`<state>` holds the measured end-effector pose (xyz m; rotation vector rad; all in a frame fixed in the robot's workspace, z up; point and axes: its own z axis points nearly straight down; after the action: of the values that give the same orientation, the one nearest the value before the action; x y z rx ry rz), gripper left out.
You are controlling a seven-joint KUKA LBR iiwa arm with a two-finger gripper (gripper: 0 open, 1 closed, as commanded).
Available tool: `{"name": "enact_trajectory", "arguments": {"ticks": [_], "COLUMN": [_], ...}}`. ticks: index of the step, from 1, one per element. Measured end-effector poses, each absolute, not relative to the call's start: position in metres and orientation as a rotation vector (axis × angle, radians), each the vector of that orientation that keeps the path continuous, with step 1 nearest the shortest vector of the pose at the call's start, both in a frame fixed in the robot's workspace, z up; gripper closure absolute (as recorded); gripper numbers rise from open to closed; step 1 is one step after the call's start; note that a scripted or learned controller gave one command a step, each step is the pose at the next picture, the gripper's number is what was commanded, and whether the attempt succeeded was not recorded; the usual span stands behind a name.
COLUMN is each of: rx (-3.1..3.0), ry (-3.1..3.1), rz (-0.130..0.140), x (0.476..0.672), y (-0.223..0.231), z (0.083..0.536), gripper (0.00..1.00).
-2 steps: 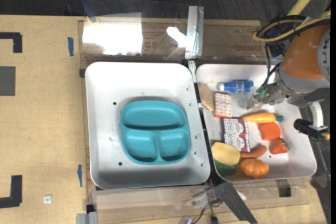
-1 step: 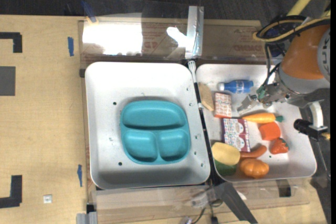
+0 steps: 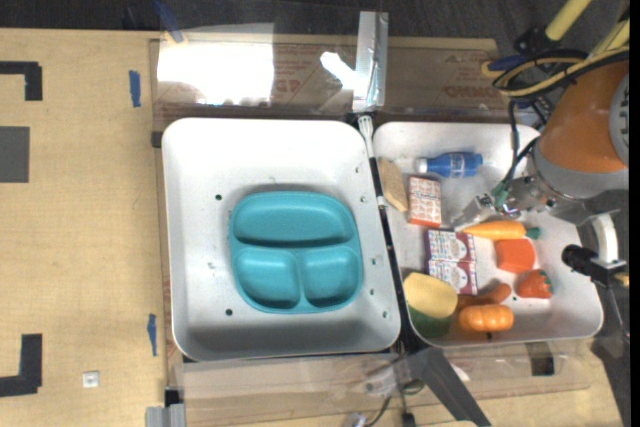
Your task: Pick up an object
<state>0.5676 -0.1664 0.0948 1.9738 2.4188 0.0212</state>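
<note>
A: Figure: right bin [image 3: 590,315], with the gripper [image 3: 497,202] low over its contents. Which object is the likeliest pick?

B: The carrot [image 3: 497,229], lying just below and beside the gripper's tip, long axis across the bin. It looks like a toy of hard plastic: light, stiff, smooth and probably slippery. My judgement is that a hold across its thicker middle, fingers on the two long sides, suits it best; the tapered end would slide out.

A: State of the jaws?

B: Cannot be told. The tip is a dark cluster of parts and cable, and nothing is seen clamped in it.

A: Moving outward from the jaws, what else lies in the bin, by count?

B: Left of the tip, two printed cartons: carton (a) [image 3: 425,200] nearer the bin's far side, carton (b) [image 3: 450,260] nearer the front. Beyond the tip, toward the far wall, one blue bottle [image 3: 451,163] on its side. Below the carrot, one orange block [image 3: 515,255] and one small red piece [image 3: 533,285]. At the front, one pumpkin-like toy [image 3: 486,317], one brownish piece [image 3: 492,293] just behind it, and one yellow disc [image 3: 430,295] resting on a green cup [image 3: 432,323].

A: And farther left of the jaws?

B: The left bin [image 3: 190,245], well apart, holds one teal divided tray [image 3: 295,250] with three compartments.
</note>
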Motion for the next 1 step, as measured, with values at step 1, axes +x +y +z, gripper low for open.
{"name": "enact_trajectory", "arguments": {"ticks": [1], "rx": [2.112], "ry": [2.298], "rz": [0.017], "x": [0.5606], "y": [-0.1587], "z": [0.0943], "gripper": [0.0]}}
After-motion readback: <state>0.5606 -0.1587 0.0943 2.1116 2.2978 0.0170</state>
